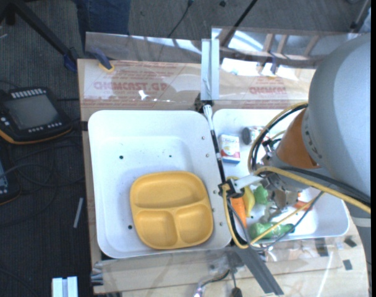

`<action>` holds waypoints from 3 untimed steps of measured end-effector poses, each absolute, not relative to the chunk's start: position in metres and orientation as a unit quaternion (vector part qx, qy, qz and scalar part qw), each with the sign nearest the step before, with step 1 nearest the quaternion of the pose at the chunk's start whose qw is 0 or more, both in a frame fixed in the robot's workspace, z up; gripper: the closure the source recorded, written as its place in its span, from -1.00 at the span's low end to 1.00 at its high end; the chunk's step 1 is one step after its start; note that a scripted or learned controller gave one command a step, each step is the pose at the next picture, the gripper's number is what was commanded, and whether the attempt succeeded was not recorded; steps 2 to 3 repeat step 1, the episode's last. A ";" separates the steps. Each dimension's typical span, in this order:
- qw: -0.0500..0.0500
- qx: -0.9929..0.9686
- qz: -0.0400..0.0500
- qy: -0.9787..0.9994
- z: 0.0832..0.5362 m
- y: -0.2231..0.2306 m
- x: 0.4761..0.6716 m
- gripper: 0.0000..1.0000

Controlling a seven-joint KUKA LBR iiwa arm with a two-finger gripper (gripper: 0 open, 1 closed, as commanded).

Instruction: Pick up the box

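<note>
A small white box (230,146) with a red and green label lies near the far-left corner of the right bin (224,117), close to the wall between the bins. My gripper (279,198) hangs low over the middle of that bin, to the right of the box and nearer the front, among cables and toy food. It stands apart from the box. The grey arm (342,110) with its orange band (294,142) covers much of the right bin.
A yellow divided plate (171,209) lies in the left bin (114,141). In the right bin, an orange carrot (237,208), a yellow piece (260,197) and a green piece (269,229) crowd around the gripper. A small round item (248,133) lies just right of the box.
</note>
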State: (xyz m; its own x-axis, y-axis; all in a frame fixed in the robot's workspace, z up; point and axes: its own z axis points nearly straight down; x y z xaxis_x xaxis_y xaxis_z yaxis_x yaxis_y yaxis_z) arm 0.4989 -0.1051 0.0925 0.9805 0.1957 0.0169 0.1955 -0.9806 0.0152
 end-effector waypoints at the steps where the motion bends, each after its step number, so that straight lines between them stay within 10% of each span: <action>1: -0.003 0.995 -0.016 0.098 0.113 -0.154 0.621 -1.00; 3: -0.003 0.995 -0.016 0.098 0.113 -0.154 0.621 -1.00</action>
